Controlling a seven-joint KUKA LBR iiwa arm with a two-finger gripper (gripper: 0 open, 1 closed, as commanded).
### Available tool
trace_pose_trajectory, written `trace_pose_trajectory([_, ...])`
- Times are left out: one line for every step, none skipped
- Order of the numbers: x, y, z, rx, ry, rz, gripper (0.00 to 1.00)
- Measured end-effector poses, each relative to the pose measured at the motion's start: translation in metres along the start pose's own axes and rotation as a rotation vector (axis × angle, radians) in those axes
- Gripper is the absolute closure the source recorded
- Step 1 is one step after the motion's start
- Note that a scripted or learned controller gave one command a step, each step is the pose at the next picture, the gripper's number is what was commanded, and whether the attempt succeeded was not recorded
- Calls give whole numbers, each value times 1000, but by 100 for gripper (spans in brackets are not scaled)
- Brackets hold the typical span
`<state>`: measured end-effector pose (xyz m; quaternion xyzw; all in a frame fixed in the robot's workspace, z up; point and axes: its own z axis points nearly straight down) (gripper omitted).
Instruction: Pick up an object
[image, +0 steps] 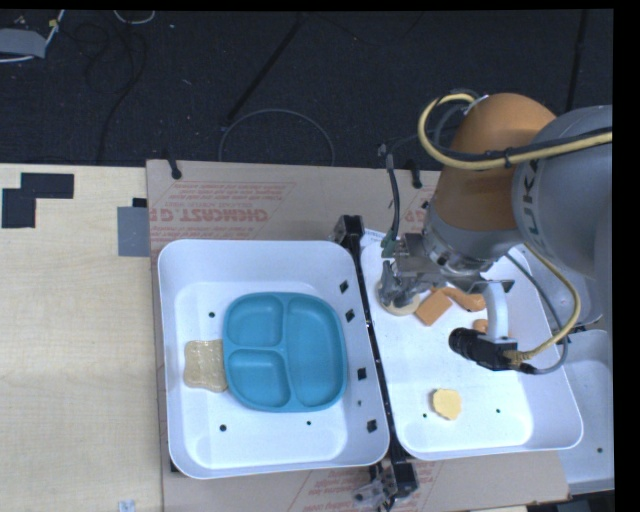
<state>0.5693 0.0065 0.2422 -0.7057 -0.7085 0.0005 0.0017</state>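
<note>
Gripper (401, 291) found low over the far-left corner of the right bin (560, 420), close to the divider between the two bins. Orange wedge (434, 308) lying just right of the gripper, touching or nearly touching it; long axis slanted from near-left to far-right. Second orange piece (466, 299) beside it, partly covered by the wrist. Pale round thing (399, 306) under the gripper, nature not made out. Finger spacing not readable from this angle; nothing seen held. Yellow disc (447, 404) well apart, toward the near side of the same bin. Blue divided plate (283, 351) and tan sponge (205, 365) in the left bin (190, 270), far from the gripper. Judged nearest target: the wedge, a short shift rightward.
</note>
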Motion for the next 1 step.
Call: trace_pose_trajectory([49,18,15,0,-1,1,100])
